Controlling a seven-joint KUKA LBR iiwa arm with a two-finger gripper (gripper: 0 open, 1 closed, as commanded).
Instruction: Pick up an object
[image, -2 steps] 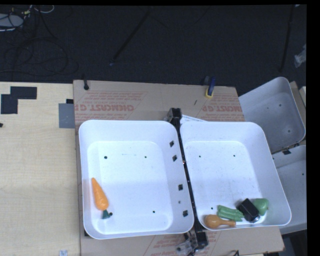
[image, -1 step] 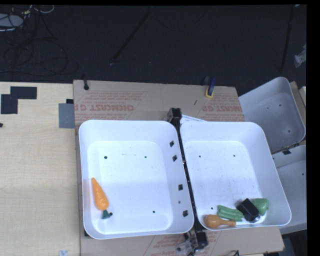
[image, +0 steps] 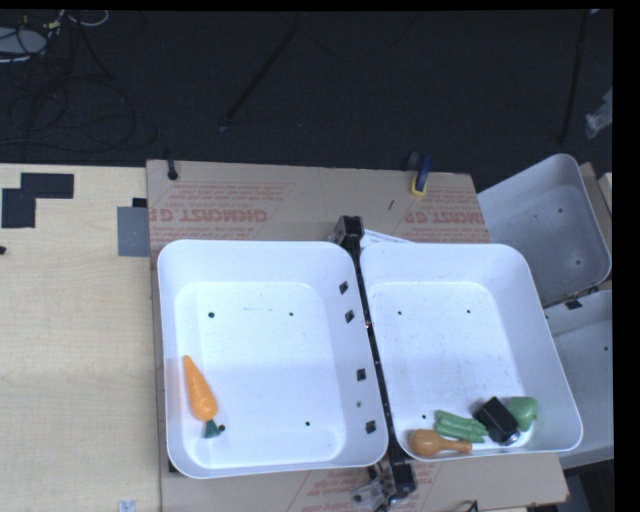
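Two bins, nothing grasped that I see. A carrot (image: 199, 389) lies loose near the left bin's (image: 250, 262) front-left corner, likely dropped there; I can't tell the fingers' state.

Black block (image: 497, 420) partly hides green toy (image: 520, 409).

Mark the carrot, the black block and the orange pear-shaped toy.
carrot (image: 199, 389), camera view, mid-body.
black block (image: 497, 419), camera view, top face.
orange pear-shaped toy (image: 432, 443), camera view, fat end.
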